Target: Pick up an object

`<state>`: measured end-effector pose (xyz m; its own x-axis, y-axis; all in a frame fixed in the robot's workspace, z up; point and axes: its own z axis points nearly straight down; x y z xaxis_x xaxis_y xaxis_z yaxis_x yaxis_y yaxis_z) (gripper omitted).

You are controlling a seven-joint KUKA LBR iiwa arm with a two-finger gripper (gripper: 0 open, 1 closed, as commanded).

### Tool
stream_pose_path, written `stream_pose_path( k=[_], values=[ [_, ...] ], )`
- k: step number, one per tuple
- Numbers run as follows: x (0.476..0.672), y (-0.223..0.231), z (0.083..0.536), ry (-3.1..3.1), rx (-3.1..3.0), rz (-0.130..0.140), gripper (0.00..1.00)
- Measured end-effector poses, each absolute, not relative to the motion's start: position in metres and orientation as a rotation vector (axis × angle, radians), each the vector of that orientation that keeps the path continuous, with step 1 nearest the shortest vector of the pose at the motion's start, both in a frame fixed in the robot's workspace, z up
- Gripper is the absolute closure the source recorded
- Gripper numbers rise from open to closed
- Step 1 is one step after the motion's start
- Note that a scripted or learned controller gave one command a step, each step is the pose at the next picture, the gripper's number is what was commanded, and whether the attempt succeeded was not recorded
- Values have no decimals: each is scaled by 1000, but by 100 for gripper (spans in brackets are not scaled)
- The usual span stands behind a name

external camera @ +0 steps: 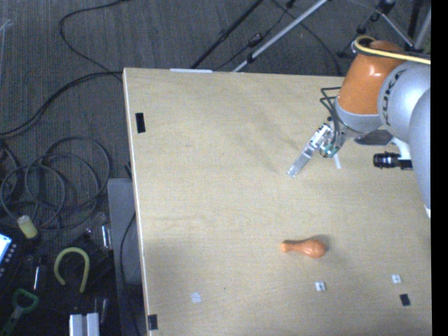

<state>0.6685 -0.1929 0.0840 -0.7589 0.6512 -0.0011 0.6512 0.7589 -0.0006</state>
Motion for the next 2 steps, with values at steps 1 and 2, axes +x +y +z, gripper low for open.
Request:
stream_pose_path(
  k=[1, 2],
  values=[
    [670, -192, 94, 2942, 1091, 4, 100],
    [632, -125, 165, 2948, 1082, 4, 100]
  ],
)
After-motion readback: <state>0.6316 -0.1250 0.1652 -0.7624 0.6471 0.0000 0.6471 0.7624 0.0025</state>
